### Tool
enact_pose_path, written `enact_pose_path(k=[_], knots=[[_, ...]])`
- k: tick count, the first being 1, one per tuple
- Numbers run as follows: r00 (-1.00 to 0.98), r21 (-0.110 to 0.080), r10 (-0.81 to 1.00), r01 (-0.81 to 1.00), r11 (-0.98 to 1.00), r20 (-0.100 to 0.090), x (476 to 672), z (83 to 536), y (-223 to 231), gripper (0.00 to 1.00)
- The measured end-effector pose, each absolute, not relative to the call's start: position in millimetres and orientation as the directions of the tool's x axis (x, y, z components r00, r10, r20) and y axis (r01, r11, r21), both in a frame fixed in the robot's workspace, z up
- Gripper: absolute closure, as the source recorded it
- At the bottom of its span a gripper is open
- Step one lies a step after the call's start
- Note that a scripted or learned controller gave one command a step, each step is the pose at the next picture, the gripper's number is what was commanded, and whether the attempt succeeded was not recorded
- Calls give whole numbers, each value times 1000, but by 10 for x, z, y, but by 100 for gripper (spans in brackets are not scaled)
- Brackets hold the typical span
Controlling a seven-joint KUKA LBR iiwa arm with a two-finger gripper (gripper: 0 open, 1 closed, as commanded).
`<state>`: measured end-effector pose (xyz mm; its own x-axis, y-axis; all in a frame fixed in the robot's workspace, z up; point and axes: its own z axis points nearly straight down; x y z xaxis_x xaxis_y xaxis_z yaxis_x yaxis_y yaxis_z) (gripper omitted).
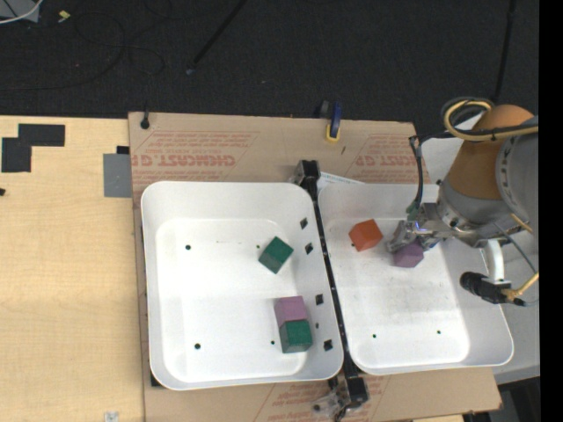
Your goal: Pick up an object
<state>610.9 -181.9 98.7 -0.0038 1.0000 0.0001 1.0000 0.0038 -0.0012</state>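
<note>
My gripper [412, 241] hangs low over the right bin [475, 341], near its upper right part. A small purple block [407, 256] lies directly under its tip, touching it or very nearly so. An orange block [365, 235] sits just to the left of the gripper, apart from it. The left bin [167, 323] holds a dark green cube [275, 255] near its middle right. A mauve block [288, 308] lies lower down in that bin, with another green cube [297, 335] against its near side.
A black divider [322, 271] with clips runs between the two bins. The grey arm with its orange band [479, 161] and loose cables [493, 284] crowds the right bin's upper right side. Cardboard [229, 148] lies under both bins.
</note>
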Motion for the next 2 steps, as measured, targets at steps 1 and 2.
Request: enact_pose_path(k=[1, 2], knots=[[-7, 6, 1000, 1000, 7, 1, 6468, 1778, -1155, 100], [-7, -3, 1000, 1000, 7, 4, 5780, 2426, -281, 100]])
